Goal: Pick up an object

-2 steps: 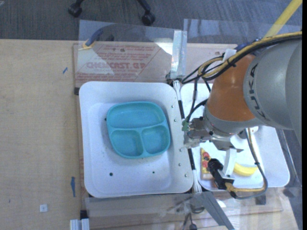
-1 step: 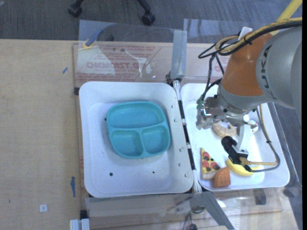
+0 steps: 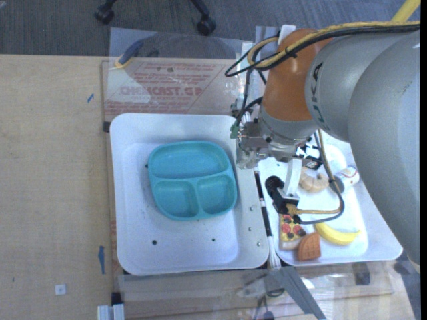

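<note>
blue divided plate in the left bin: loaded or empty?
Empty. All three compartments of the blue divided plate show bare blue. The banana and pizza slice lie in the right bin.

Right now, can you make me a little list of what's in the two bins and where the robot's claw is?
left bin: blue plate with three sections
right bin: toy food, namely a yellow banana, a pizza slice, an orange-brown piece and a pale piece
claw: over the edge where the bins meet, just right of the plate
holding something: cannot tell from here
</note>
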`<action>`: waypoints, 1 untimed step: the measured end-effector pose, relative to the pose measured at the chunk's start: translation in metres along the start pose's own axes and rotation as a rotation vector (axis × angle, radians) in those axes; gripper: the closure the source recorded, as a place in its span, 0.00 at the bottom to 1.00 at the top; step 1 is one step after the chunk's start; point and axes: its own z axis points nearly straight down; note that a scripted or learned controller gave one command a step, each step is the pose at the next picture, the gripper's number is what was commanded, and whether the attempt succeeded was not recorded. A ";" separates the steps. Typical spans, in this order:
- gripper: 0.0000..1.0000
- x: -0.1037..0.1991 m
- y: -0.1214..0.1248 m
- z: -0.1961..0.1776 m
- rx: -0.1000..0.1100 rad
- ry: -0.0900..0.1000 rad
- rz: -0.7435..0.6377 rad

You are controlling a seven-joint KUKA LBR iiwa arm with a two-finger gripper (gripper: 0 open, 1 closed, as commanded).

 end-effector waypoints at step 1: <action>1.00 0.090 0.052 0.021 0.000 0.000 -0.001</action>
